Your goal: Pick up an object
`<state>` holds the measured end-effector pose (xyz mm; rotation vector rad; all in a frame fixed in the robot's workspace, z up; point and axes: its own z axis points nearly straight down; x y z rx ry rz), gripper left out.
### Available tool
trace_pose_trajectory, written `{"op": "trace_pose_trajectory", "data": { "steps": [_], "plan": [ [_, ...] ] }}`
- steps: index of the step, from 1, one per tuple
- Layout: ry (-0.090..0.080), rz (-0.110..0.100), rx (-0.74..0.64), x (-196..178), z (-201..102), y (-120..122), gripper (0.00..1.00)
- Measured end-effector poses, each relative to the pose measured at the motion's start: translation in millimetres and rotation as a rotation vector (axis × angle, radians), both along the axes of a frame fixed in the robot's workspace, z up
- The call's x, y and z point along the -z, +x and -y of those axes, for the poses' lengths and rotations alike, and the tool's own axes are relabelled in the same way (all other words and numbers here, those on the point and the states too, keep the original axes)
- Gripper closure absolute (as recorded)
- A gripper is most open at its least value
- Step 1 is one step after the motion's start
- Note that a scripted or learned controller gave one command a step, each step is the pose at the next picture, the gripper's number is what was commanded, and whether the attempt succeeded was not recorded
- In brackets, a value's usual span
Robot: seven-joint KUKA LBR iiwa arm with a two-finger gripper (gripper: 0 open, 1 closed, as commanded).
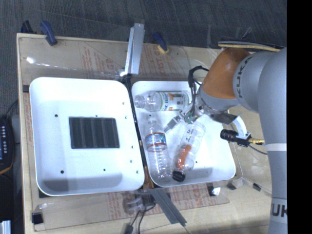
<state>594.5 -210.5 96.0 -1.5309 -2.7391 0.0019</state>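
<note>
While the gripper (186, 117) hangs over the right bin (222, 167), its grip state cannot be told; the orange-filled bottle (187, 149) lies just below it, beside two clear bottles.

Hand (181, 118) low in right bin (222, 167) among three plastic bottles (157, 152)

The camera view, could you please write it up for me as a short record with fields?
left bin: holds a dark ribbed rectangular panel
right bin: holds three clear plastic bottles
top bottle: lying crosswise along the far wall
middle bottle: blue label, beside the divider
right bottle: orange contents, black cap toward the near wall
gripper: over the right bin, above the right bottle's upper end
</note>
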Motion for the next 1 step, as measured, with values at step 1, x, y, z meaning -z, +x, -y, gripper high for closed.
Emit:
{"op": "trace_pose_trajectory", "data": {
  "steps": [1],
  "plan": [
    [0.0,0.002,-0.087,-39.5,-12.7,-46.2,0.0]
  ]
}}
